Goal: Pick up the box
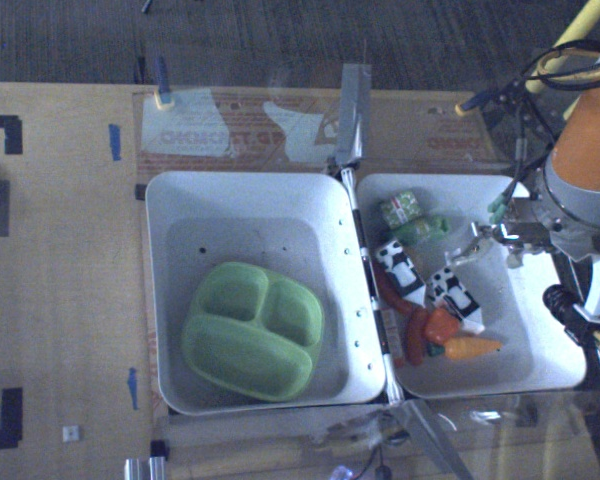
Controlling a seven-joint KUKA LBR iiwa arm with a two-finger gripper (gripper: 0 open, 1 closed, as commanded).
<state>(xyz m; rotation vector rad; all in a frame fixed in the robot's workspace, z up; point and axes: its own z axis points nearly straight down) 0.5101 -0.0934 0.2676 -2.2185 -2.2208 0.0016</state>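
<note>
Box (pixel 453 297) long axis slanting upper-left to lower-right

Matt green plastic tray (pixel 252 330) – smooth white plastic bins (pixel 170 298) – bare wood-look bench (pixel 60 298)

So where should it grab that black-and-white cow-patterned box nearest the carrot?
Probably from straight above, closing across the narrow sides of the cow-patterned box. It lies flat and slanted, with the carrot and red pepper crowding its lower end, so its upper end looks freer.

Fixed overhead camera, slanted down, both bins (pixel 170 268)
</note>
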